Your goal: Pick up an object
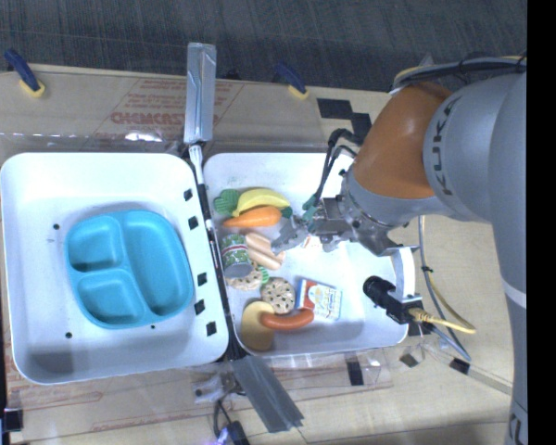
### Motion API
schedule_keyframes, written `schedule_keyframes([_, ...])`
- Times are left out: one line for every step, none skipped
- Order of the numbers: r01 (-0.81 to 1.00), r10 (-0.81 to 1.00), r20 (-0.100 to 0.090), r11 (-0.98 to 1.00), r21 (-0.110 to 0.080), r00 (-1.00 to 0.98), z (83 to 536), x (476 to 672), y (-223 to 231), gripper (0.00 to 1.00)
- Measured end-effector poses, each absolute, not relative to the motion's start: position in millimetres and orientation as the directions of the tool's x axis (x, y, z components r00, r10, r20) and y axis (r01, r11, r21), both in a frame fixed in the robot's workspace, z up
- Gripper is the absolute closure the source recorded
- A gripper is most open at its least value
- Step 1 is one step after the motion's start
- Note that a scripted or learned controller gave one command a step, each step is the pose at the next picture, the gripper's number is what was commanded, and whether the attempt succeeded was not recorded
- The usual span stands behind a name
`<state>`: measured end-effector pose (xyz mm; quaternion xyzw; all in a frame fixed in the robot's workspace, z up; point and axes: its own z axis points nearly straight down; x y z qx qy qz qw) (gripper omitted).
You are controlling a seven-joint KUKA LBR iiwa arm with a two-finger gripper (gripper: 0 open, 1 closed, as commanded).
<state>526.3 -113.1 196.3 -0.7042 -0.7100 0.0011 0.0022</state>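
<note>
The right bin (352, 167) holds several toy foods. A yellow banana (261, 197) and an orange carrot (255, 218) lie at its upper left. Below them are a pale pink sausage (263, 249) and a small can (235, 253). Lower down sit a round brown cookie (278, 293), a small printed box (321, 299), a red sausage (288, 321) and a tan piece (254, 324). My gripper (291, 235) hangs low over the bin, just right of the carrot and the pink sausage. The wrist hides part of the bin floor.
The left bin (37, 202) holds a blue three-part tray (128, 267). A raised divider with black clips (204, 248) separates the bins. The grey arm with its orange band (403, 151) covers the right bin's right side. Cables (435, 313) trail at the lower right.
</note>
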Motion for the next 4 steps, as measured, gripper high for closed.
schedule_keyframes([0.996,0.996,0.0,0.088,-0.002,-0.088,90.7,640.2,-148.7,0.0])
schedule_keyframes([0.998,0.998,0.001,0.055,-0.004,-0.055,91.4,584.2,-126.2,0.0])
schedule_keyframes([0.977,0.977,0.0,0.215,-0.001,-0.215,108.8,607.3,-119.3,0.0])
schedule_keyframes([0.959,0.959,0.002,0.284,-0.004,-0.284,90.7,551.3,-116.7,0.0])
